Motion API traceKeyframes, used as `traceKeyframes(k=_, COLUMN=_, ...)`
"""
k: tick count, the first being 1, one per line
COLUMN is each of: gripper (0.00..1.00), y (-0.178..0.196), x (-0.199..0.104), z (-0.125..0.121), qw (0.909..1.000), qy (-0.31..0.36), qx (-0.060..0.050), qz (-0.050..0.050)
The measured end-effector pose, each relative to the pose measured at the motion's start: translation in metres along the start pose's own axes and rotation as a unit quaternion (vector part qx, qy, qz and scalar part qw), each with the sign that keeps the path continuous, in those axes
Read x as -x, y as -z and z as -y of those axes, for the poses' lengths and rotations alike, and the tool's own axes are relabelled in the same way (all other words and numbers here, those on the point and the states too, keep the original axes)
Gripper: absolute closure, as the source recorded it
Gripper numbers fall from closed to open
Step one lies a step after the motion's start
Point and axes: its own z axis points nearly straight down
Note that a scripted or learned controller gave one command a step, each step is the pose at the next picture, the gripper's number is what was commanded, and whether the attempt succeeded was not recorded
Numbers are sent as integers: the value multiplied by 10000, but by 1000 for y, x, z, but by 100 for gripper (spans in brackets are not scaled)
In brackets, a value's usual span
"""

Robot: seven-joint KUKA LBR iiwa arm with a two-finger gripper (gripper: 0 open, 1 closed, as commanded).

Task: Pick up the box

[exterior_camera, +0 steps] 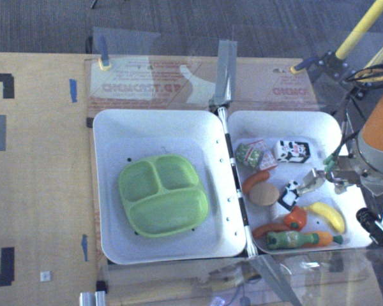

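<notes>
A: Surface? Room?
B: Light wood tabletop [38,190] with blue tape bits and black marks; grey carpet floor [179,8] across the top of the frame.
A: Counts?
B: Two white bins. Left bin [108,132] centre frame, one green divided tray [163,195] in it. Right bin [268,120] centre right: one banana [328,215], one tomato [296,218], one brown round thing [263,194], one green mesh bag [251,153], and more toy food I can't sort.
A: The box?
B: Two black-and-white cow-print ones. Larger box [292,151] upper right bin, smaller box [290,194] mid-bin.
A: Gripper?
B: Gripper [311,182] at the smaller box's upper right; open or clenched, can't tell.
</notes>
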Motion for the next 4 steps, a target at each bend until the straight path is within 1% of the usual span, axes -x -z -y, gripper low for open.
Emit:
traceKeyframes(k=1, gripper=0, y=-88, x=-45, z=-78, qw=9993, qy=-362, qx=29, qz=10)
traceKeyframes(k=2, gripper=0, y=-105, x=-6, z=-114, qw=9985, qy=-518, qx=146, qz=15)
traceKeyframes(k=3, gripper=0, y=-103, x=-26, z=-164, qw=9976, qy=-696, qx=47, qz=49)
traceKeyframes(k=4, gripper=0, y=-62, x=-18, z=-130, qw=9942, qy=-1070, qx=41, qz=7)
